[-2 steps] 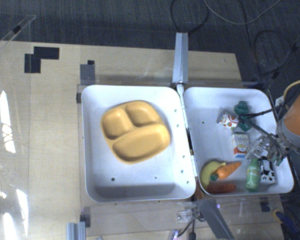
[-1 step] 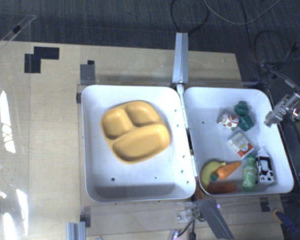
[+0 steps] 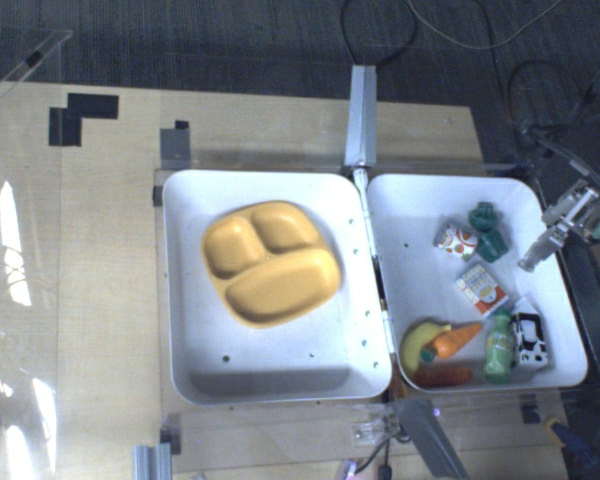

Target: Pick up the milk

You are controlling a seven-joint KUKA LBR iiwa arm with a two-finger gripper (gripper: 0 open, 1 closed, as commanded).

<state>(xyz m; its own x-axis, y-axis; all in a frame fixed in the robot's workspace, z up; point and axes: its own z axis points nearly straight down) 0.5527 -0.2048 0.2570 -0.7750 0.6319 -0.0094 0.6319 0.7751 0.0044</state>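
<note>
The milk is a small carton with black and white cow patches. It lies in the near right corner of the right bin, next to a green bottle. My gripper hangs over the bin's right rim, up and away from the milk, and nothing shows in it. A clear stretch of bin floor lies between the gripper and the carton.
The right bin also holds a red and white can, a dark green toy, a small printed box, a yellow fruit, a carrot and a red item. A yellow divided plate lies in the left bin.
</note>
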